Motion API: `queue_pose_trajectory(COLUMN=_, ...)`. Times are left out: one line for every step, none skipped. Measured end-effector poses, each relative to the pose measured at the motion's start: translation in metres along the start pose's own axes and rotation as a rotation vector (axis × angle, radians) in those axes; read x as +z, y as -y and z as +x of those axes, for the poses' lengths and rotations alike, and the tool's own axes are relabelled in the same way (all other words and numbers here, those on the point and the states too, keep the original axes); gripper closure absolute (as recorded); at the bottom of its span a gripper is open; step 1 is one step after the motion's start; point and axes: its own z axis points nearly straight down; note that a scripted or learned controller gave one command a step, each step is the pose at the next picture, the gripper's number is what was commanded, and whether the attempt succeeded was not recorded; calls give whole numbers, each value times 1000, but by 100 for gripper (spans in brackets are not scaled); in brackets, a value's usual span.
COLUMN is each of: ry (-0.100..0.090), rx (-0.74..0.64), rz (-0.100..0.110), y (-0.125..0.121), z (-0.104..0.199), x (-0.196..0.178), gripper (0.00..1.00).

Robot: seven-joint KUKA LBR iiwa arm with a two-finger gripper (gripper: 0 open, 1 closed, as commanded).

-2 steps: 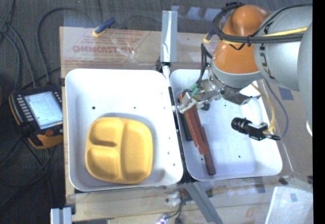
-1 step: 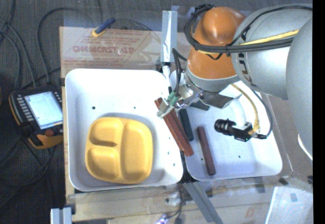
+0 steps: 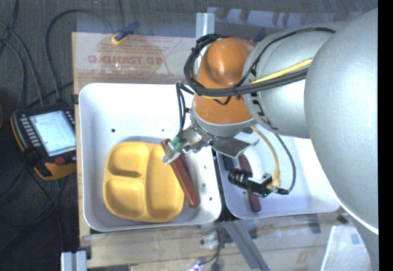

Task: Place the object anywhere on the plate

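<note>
Plate: yellow plate [image 3: 142,185] with compartments, lying in the left bin [image 3: 92,141], towards its front edge.
Object: brown stick [image 3: 184,182], long and thin, in the left bin, touching the plate's right rim and partly over it.
Axis: the stick's long axis runs from the tool down towards the bin's front right corner, a little tilted; its upper end points to the tool.
Tool: tool [image 3: 174,148] is at the stick's upper end, near the plate's right rim; I cannot tell how wide it is or if it really holds the stick.
Other: a second brown stick [image 3: 250,187] lies in the right bin [image 3: 307,202].
Advice: I think the stick must go more to the left, so that most of its length rests inside the plate, and be let go low, so it does not roll off the rim.
</note>
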Motion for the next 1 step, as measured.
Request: queue_pose_trajectory(ry=0, rx=0, rz=-1, y=0, z=0, x=-1, gripper=0)
